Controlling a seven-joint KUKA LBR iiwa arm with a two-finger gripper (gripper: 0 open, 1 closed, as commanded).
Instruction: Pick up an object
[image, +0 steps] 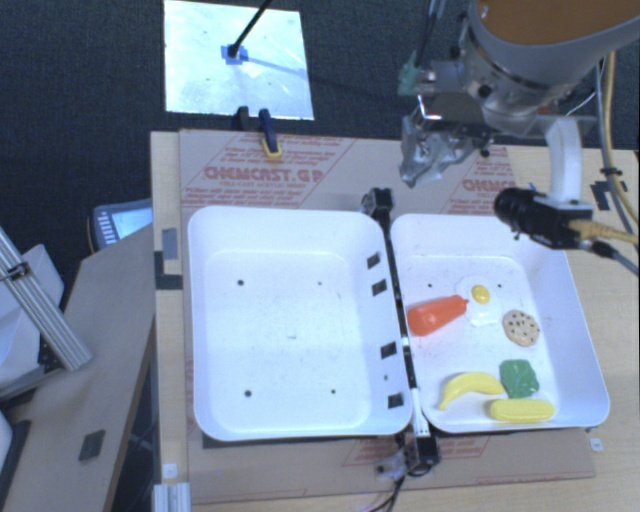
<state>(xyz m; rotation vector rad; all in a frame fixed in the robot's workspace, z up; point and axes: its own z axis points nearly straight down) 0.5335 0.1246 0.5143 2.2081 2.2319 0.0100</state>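
Looking down on two shallow white bins side by side on the counter (170, 300). Left bin (290, 330) just bare white floor with a few dark dots. Right bin (570, 330) carrying all the toy food: orange carrot (436, 316) lying on its side near the divider, point toward the fried egg (479, 299) and touching its white edge or close to it. Round speckled cookie (520, 327) just right of the egg. Lower down, yellow banana (470, 387) curving near the front wall, green leafy piece (519, 377) right beside it, and a yellow corn cob (521, 409) lying flat at the very front, touching or nearly touching the green piece.

Grey arm (540, 40) coming in at the top right, with the hand (430, 160) hanging above the back edge of the right bin, over the brown cardboard sheet (260, 172) under the bins, well apart from every item. Nothing between its fingers as far as visible, but too blurry and shiny up there to tell released from clenched. Black fitting (535, 215) sticking out over the back right corner of the right bin.

Elsewhere: silvery plate (238, 60) on dark carpet at the top, yellow-tipped clamp (270, 135) on the counter's back edge, aluminium rail (40, 310) at far left.
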